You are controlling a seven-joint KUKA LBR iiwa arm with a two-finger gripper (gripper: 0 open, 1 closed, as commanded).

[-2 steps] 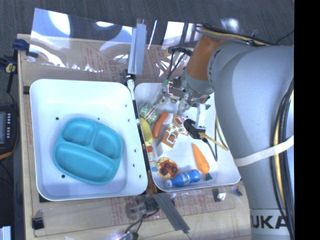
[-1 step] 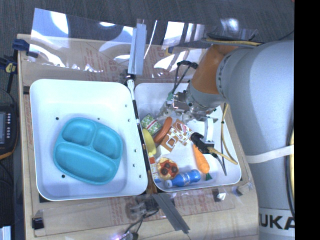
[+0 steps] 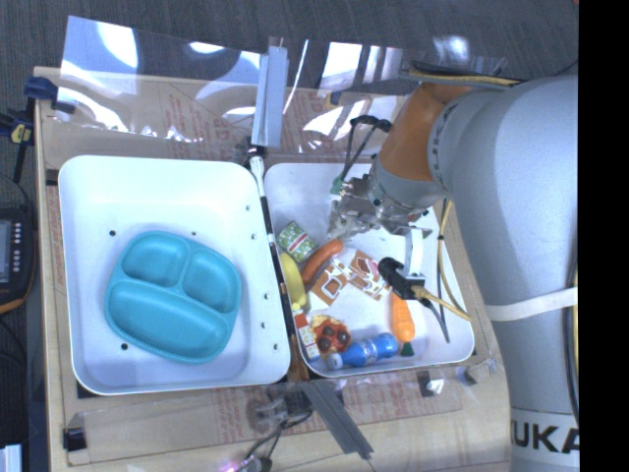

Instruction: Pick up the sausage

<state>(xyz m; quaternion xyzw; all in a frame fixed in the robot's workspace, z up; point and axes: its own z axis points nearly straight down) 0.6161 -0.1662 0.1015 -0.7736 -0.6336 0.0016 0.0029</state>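
Whether the jaws stood apart or together could not be told; the gripper [image 3: 352, 214] hung low in the right bin [image 3: 305, 180], just above the sausage [image 3: 322, 258]. Largest was the grey arm [image 3: 491, 155], reaching in from the right. In the left bin [image 3: 88, 195] lay a blue tray [image 3: 173, 295]. Beside the sausage lay a banana [image 3: 292, 281], a carrot [image 3: 402, 320] and a small bottle [image 3: 369, 352].

Grey arm [image 3: 511, 185], orange band, KUKA lettering
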